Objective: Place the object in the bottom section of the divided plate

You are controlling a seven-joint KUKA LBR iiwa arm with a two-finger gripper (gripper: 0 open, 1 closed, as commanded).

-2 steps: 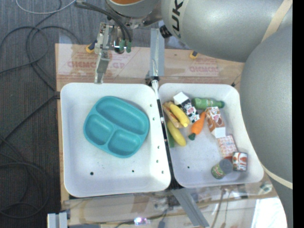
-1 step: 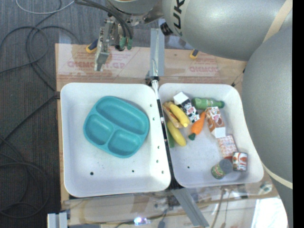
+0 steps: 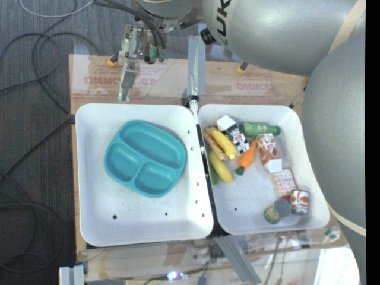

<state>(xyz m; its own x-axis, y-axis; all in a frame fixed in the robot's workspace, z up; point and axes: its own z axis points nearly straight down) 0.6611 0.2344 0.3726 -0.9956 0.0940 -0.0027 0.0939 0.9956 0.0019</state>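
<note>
We see a wooden bench (image 3: 89, 82) on dark grey carpet (image 3: 35, 135) strewn with black cables (image 3: 41, 52). The left white plastic bin (image 3: 89, 218) holds a teal three-section divided plate (image 3: 145, 158). The right white bin (image 3: 312, 218) holds toy food: a yellow banana (image 3: 221, 167), an orange carrot (image 3: 247, 155), a green bottle (image 3: 259, 128). The two-finger gripper (image 3: 127, 79) hangs above the bench behind the left bin, its fingers together and bare. The bulky grey arm (image 3: 297, 22) is cut off at the frame.

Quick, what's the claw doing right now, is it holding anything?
Claw: nothing between its fingers, raised above the bench behind the bins; open or shut cannot be told.
</note>
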